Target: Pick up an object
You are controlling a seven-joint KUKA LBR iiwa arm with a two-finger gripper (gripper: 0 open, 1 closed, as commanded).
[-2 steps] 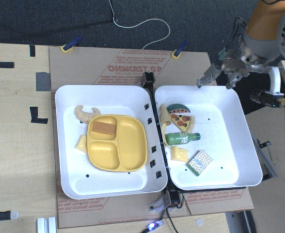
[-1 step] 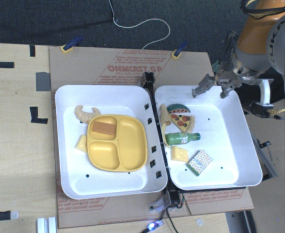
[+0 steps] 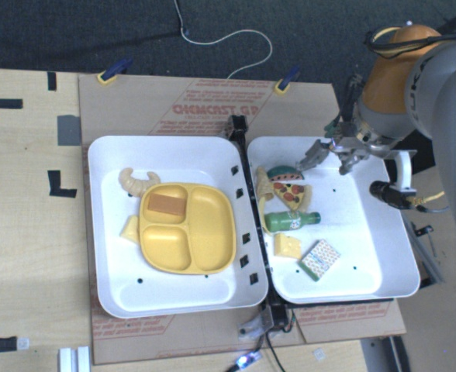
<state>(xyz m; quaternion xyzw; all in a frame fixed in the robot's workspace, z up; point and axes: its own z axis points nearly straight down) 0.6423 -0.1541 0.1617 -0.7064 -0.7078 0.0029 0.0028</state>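
Gripper: we see the gripper (image 3: 330,159) over the right bin (image 3: 375,273), fingers spread apart, grasping nothing.
Objects: we find the pizza slice (image 3: 291,194), green bottle (image 3: 291,221) and patterned box (image 3: 319,259) in that bin's left half.
Left bin: we see a yellow tray (image 3: 188,228).

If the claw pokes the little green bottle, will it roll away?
Probably a bit. The green bottle lies on its side on the right bin's smooth white floor, and it looks round, so a sideways nudge could roll it. It touches the pizza slice and sits near the yellow cheese wedge, which might stop it quickly.
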